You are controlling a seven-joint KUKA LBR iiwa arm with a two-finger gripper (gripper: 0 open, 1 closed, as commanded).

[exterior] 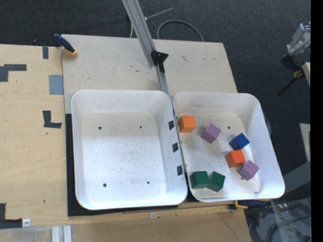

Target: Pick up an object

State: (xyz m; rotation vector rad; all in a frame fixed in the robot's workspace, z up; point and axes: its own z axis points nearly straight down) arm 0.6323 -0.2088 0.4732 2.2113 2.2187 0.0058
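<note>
The right bin (266,135) holds several small blocks. An orange block (187,123) lies near the bin's left wall, with a purple block (211,133) just to its right. Further right sits a blue block (239,141), and directly below it a second orange block (235,158) touches a second purple block (248,170). Two green blocks (200,179) (216,181) lie side by side at the front of the bin.
The left bin (81,135) stands beside the right one, sharing a raised divider with black marks (175,146). A slanted metal rail (143,29) crosses the bench behind the bins. A grey metal part (300,40) sits at the far right edge.
</note>
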